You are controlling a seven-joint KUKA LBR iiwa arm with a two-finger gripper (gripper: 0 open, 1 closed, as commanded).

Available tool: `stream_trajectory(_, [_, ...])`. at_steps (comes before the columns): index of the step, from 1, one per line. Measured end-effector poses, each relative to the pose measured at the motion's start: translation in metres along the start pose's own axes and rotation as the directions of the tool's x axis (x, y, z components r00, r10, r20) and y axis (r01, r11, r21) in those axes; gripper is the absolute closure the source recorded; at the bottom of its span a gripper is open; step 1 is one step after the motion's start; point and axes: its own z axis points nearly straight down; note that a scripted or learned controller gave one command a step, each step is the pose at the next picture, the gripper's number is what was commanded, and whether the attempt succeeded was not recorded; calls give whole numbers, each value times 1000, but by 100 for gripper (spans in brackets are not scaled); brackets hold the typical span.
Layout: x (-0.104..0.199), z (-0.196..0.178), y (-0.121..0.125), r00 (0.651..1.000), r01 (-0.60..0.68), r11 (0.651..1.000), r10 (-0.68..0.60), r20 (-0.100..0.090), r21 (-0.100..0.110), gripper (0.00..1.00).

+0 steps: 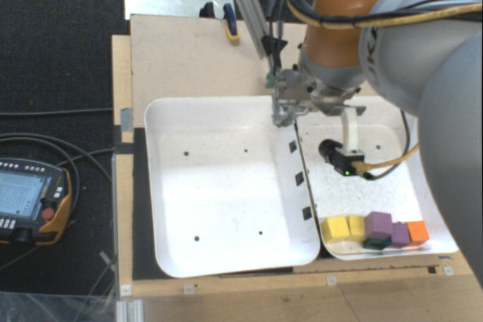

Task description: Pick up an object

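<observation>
End effector (282, 111) sits at the far end of the divide between left bin (219, 185) and right bin (385, 138). How far open: cannot tell, and no object seen in its grasp. Yellow blocks (336, 228), purple blocks (379, 222), orange block (417, 231) and dark green block (376, 243) are clustered in the right bin's near corner (touching, well apart from the end effector).

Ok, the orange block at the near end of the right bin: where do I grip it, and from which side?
Come straight down from above and grip the orange block across its far and near faces. A purple block sits against its left side and the right bin's wall rises close on its right, so those sides look blocked.
</observation>
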Motion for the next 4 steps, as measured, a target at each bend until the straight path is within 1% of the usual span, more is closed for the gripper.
stream_trajectory(1, [-82,48,-6,1000,-22,1000,22,8,10,100])
stream_trajectory(2, [-60,71,43,1000,-9,1000,8,4,5,100])
stream_trajectory(3, [-49,69,77,1000,-7,1000,7,4,2,100])
stream_trajectory(4, [-140,69,11,1000,-23,1000,23,8,10,100])
